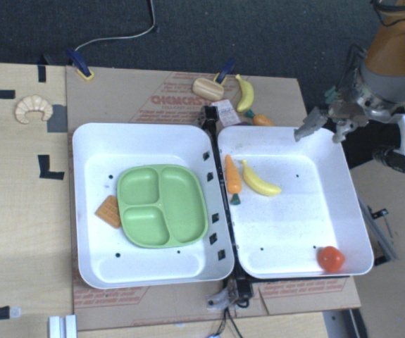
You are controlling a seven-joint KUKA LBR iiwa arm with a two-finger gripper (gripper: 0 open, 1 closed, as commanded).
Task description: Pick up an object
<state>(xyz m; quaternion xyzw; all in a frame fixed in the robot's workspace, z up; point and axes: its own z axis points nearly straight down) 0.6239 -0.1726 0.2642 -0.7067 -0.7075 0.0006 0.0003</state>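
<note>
Cardboard-topped bench under 2 bins; my gripper (322, 127) hangs spread and empty over the right bin's (343, 210) far corner, banana (260, 181) unpicked. Nothing done yet.

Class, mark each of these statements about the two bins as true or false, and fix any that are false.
1. The green plate lies in the left bin. True.
2. A tomato sits in the right bin's near corner. True.
3. The carrot lies on the green plate. False: it lies in the right bin, beside a banana.
4. The end effector holds the banana. False: it hangs over the right bin's far right corner, away from the banana.
5. A croissant lies outside the bins. True.
</note>
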